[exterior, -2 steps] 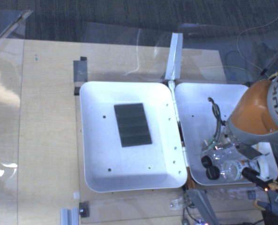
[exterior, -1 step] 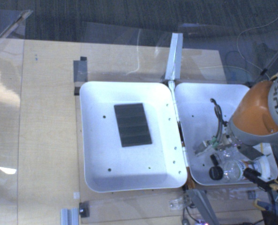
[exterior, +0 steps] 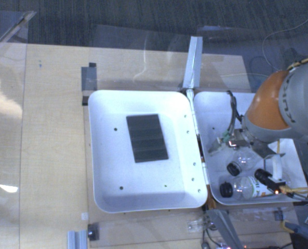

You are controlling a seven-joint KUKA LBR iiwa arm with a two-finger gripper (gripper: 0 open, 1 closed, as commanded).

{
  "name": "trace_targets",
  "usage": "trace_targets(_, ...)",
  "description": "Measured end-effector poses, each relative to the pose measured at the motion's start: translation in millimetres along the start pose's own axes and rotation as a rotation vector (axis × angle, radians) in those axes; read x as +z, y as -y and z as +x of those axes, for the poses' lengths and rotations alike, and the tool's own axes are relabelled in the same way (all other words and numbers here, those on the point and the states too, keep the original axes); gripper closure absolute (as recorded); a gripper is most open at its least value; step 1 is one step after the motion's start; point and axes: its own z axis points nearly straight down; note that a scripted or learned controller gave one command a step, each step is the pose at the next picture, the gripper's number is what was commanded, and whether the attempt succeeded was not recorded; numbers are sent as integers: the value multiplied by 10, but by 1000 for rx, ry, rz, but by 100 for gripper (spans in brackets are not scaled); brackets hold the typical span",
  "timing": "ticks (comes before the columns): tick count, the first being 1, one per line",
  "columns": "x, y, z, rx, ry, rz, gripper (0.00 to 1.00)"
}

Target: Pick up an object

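In the right bin (exterior: pixel 212 108), two clear plastic bottles with black caps lie on their sides. One bottle (exterior: pixel 242 164) is near the bin's middle and the other (exterior: pixel 241 188) rests against the near wall. My gripper (exterior: pixel 227 142) hangs low in the right bin, just above and left of the upper bottle, under the grey arm with its orange band (exterior: pixel 265 110). I see nothing held in it. A flat dark grey ribbed block (exterior: pixel 147 138) lies in the middle of the left bin (exterior: pixel 107 191).
A raised rim (exterior: pixel 198 139) divides the two bins. A metal post (exterior: pixel 193 61) stands behind the bins where they meet. The arm's bulk covers the right side of the right bin. Pale wooden bench surrounds the bins.
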Motion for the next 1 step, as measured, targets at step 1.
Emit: trace_targets(1, -205, 535, -304, -11, 2, -5, 0)
